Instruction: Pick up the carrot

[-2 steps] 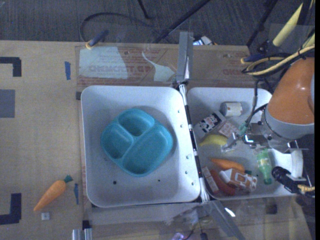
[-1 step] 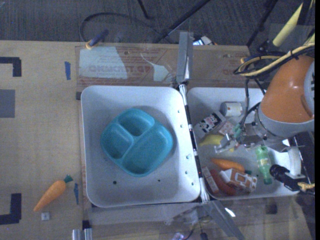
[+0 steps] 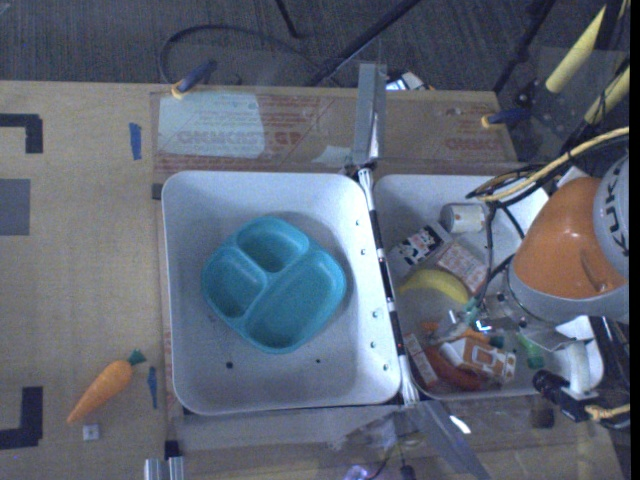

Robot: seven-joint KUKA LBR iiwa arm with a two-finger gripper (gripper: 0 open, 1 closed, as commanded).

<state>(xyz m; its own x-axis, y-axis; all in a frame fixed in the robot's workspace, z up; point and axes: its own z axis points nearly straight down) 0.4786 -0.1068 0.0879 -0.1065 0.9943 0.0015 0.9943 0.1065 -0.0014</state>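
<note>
We start with the surface (image 3: 80, 268), a pale wooden board that carries two shallow white bins side by side. The left bin (image 3: 190, 218) holds a teal divided plate (image 3: 274, 283) lying flat near its middle, with bare white floor around it. The right bin (image 3: 400, 203) is the crowded one: a yellow rounded item (image 3: 432, 286), small printed packets (image 3: 425, 243), and red and orange pieces (image 3: 462, 360) piled toward its near side, so anything taken from there would have to be sorted out of clutter.

The carrot (image 3: 102, 388) is in neither bin. It lies on the bare surface to the left of the left bin, near the front corner, tilted with its green top pointing toward the bin and its tip toward the near left. Nothing touches it, and we judge that open spot makes for an easy approach from above.

The arm (image 3: 572, 243) comes in from the right, its orange band hanging over the right bin, wrist bent downward into the clutter. The pincer (image 3: 478, 323) sits low among those items, well apart from the carrot; we cannot tell whether it is apart or together. We judge the reach toward the carrot not yet begun.
</note>
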